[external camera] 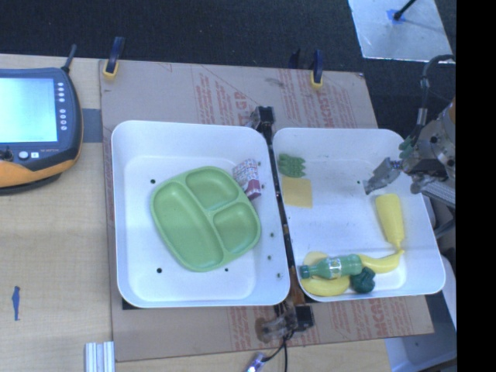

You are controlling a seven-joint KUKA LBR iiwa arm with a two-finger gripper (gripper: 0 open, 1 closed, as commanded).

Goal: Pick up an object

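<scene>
My gripper (401, 180) hangs over the right bin's (341, 142) far right side, open, with nothing between its fingers. One grey finger (378, 178) points down-left over the bin floor. Just below it lies a yellow oblong piece (390, 217). At the bin's near edge a green bottle (333, 267) rests on a yellow banana-like toy (324, 287), beside a dark green lump (362, 282) and a curved yellow piece (385, 262). A yellow square (297, 193) and a small green item (291, 164) sit by the bin's left wall.
The left bin (132, 277) holds a green divided plate (205, 218) and a small red-and-white can (249, 177). A control pendant (35, 122) lies at the far left of the bench. Clamps (316, 64) hold the cardboard's far edge.
</scene>
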